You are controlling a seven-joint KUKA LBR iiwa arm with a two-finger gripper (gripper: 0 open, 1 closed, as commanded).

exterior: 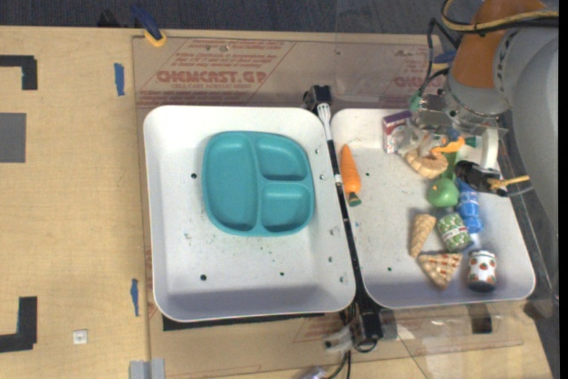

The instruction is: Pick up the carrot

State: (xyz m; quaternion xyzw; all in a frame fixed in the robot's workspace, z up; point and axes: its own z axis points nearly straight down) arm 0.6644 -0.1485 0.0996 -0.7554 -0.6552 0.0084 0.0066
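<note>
The carrot [351,174] is seen lying against the right bin's [390,280] left wall. The gripper [437,130] is positioned over toys at the bin's far right corner; whether its fingers are open or closed cannot be told.

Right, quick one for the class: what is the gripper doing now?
Gripper: cannot be told. It sits over the toy pile, away from the carrot.

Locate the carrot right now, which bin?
In the camera view the carrot lies in the right bin, hard against its left wall beside the divider, apart from the toy pile near the tool.
</note>
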